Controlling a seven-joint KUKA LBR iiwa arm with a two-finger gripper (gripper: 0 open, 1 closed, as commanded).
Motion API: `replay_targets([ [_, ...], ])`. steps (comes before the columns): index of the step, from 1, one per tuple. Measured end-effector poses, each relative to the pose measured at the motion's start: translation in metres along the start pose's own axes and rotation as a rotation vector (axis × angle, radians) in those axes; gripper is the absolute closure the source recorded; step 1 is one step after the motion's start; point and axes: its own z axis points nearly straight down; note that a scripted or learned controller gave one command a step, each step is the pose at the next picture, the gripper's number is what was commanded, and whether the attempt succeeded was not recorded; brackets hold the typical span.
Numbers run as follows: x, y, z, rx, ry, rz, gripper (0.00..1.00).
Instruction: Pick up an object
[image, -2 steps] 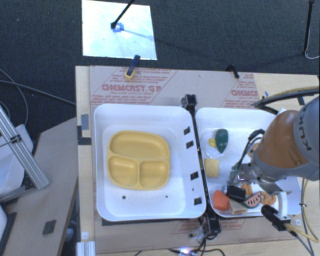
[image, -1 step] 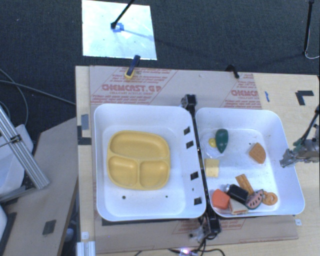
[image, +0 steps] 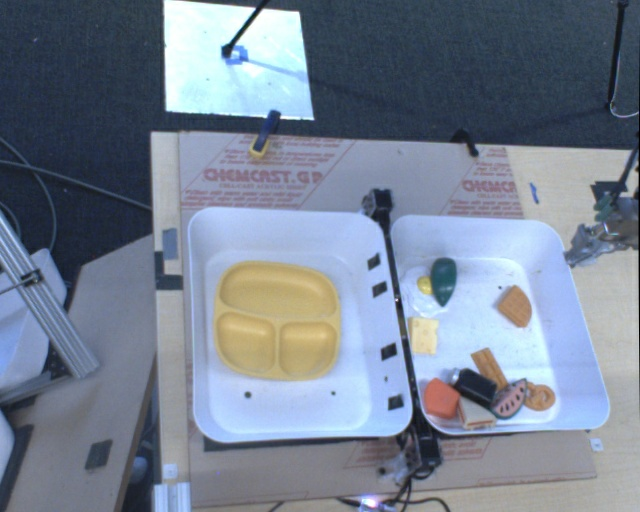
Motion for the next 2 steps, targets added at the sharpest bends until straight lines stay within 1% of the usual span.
replay_targets([
  [1, 0.101, 0.059, -0.119, -0.006, 0.006, -0.009, 1.00],
  [2, 0.168, 0.063, 0.112, 0.028, 0.009, 0.000, 1.00],
])
